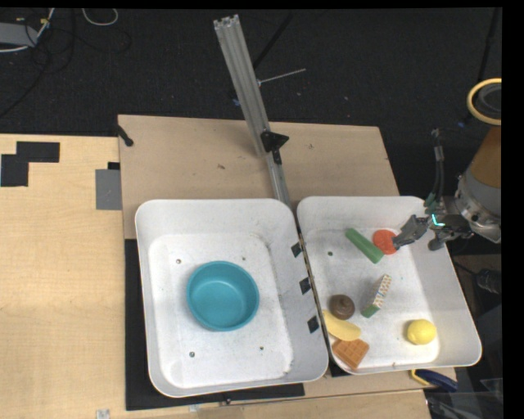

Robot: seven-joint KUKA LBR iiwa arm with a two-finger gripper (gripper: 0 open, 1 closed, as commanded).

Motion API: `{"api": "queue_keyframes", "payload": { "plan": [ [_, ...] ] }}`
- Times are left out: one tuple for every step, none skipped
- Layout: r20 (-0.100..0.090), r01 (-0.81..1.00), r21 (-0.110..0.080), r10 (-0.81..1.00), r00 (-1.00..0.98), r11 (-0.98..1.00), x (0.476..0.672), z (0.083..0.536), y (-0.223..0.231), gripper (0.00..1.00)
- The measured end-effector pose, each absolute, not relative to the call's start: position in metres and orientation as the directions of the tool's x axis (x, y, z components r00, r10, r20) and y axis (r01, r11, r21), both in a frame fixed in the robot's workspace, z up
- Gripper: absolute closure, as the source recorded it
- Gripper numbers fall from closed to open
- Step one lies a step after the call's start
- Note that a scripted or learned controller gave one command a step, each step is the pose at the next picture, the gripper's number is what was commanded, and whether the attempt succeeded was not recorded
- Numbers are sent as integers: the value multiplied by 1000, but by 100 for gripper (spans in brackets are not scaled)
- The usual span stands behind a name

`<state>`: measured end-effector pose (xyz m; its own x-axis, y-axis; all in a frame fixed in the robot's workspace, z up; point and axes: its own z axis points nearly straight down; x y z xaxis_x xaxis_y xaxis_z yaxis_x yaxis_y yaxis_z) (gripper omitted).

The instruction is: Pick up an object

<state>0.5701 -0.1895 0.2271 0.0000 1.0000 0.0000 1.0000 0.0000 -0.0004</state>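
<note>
We see the gripper point(424, 232) at the right bin's point(458, 315) two o'clock edge, fingers apart, one tip seemingly beside the red round piece point(384, 241), which lies unheld next to a green block point(363, 245).

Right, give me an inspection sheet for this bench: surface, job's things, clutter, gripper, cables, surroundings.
Surface: light wooden bench bearing two shallow white plastic bins, left bin and right bin, side by side.
Job's things: in the right bin, a green rectangular block touching a red round piece, a brown round doughnut-like piece, a small patterned box, a yellow ball, a pale yellow banana-shaped piece and an orange waffle-like piece.
Clutter: a teal round bowl in the left bin.
Gripper: two-finger gripper over the right bin's far right side, beside the red piece; nothing seen between its fingers.
Cables: black cables on the dark floor beyond the bench.
Surroundings: slanted grey metal rail.
</note>
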Motion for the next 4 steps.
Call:
{"api": "queue_keyframes", "payload": {
  "plan": [
    [0,1000,0,1000,0,0,570,227,-190,0],
    [1,1000,-6,1000,-1,1,571,164,-186,0],
    [1,1000,-5,1000,0,0,573,106,-177,0],
    [0,1000,-2,1000,-1,1,573,90,-177,0]
  ]
}}
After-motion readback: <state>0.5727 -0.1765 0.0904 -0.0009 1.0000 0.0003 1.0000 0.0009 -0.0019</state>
